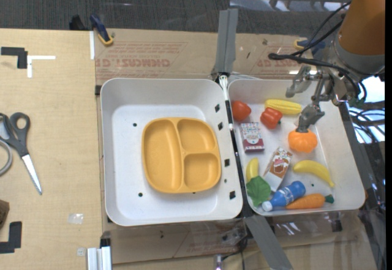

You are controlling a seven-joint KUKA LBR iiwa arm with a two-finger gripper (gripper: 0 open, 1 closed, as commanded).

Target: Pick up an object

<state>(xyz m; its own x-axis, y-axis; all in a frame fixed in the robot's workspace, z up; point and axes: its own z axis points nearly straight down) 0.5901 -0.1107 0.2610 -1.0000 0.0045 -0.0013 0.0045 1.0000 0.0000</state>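
The right bin (352, 158) holds several toy foods. A red tomato (241, 109), a red pepper (271, 117) and a yellow corn cob (283, 106) lie at its far side. An orange pumpkin (302, 141) sits mid-right, and my gripper (308, 116) hangs just above its far edge, reaching in from the right under the orange-banded wrist. Nothing shows in the gripper. Nearer the front lie a banana (314, 171), a carrot (306, 202), a blue bottle (286, 196), a green broccoli (258, 190), a small carton (278, 165) and a flat box (252, 137).
The left bin (116, 140) holds a yellow divided plate (182, 154). Scissors (21, 146) lie on the bench at far left. Cables trail along the right bin's right side. A metal divider (226, 36) stands between the bins at the back.
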